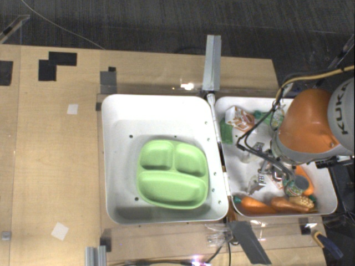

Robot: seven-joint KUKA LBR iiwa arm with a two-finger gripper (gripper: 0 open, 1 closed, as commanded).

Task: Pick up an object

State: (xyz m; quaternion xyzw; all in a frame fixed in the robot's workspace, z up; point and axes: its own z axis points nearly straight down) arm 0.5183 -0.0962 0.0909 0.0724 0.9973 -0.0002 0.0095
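My gripper (pixel 265 175) hangs low in the right bin (pixel 239 165), under the orange wrist band (pixel 304 121), just above the bin's floor. An orange carrot (pixel 254 205) and a brown piece of toy food (pixel 293 204) lie along the front wall, just below the gripper. A round green and orange item (pixel 297 186) sits to the gripper's right, partly covered by the arm. Near the back wall rest a printed packet (pixel 240 117) and a green piece (pixel 227 132). Nothing is visibly held.
The left bin (pixel 119 148) holds a light green divided plate (pixel 172 173) near its middle. A metal post (pixel 211 65) stands at the back between the bins. Black cables (pixel 252 134) loop from the wrist over the right bin.
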